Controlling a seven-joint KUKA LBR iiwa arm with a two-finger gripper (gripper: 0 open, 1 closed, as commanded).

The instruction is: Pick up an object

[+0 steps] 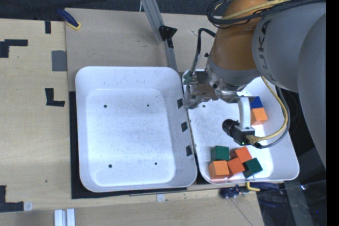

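Looming over the right bin [288, 164], the grey arm [296, 39] with its orange band [238, 34] hides much of it. Small blocks lie clustered at that bin's near edge — two orange blocks [219, 168], two green blocks [220, 153] — with a blue and orange pair [257, 109] farther back. The end effector [197, 90] hangs at the bin's left wall, apart from the blocks; whether it is spread, I cannot tell. The left bin [130, 127] sits beside it on the desk [32, 140].

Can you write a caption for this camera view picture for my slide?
Robot arm reaches over the right bin holding orange, green and blue blocks.
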